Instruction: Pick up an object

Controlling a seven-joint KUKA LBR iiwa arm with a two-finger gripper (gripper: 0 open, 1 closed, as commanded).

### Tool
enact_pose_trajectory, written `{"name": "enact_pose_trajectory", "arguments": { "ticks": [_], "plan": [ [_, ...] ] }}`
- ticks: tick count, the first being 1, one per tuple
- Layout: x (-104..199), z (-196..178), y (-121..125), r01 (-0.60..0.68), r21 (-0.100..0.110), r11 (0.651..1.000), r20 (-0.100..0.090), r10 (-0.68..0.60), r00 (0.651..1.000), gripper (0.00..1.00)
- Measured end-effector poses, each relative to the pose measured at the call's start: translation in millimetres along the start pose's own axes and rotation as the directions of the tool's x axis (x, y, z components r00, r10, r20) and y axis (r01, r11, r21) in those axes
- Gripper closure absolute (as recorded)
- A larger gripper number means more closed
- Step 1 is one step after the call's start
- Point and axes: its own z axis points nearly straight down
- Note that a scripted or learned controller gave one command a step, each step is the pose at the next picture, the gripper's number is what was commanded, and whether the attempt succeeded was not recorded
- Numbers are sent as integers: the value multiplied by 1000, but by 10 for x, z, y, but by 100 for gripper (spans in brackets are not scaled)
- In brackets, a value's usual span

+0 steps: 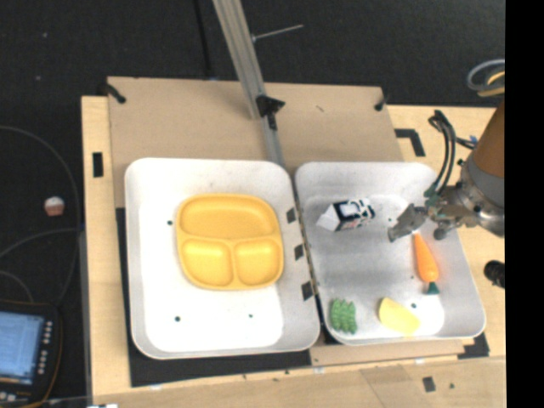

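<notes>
My gripper point(422, 228) hangs over the right side of the right bin point(365, 177), open, with its two dark fingers spread and nothing between them. An orange carrot point(426, 260) lies just below the fingertips, pointing toward the bin's front. A small white and black carton point(347, 215) lies on its side to the gripper's left. Near the front wall sit a green leafy piece point(342, 314) and a yellow fruit-like piece point(398, 316).
The left bin point(149, 253) holds a yellow divided plate point(229, 240). A slanted metal pole point(246, 66) rises behind the bins, ending between them. The arm's orange band and cables point(476, 155) crowd the right bin's far right corner.
</notes>
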Motion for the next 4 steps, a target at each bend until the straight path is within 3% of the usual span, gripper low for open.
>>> {"name": "enact_pose_trajectory", "arguments": {
  "ticks": [1,2,4],
  "plan": [
    [0,-1,0,-1,0,1000,-1,1,1000,0],
    [36,618,-30,-4,7,1000,0,4,1000,0],
    [30,1361,-31,-5,4,1000,2,5,1000,0]
  ]
}}
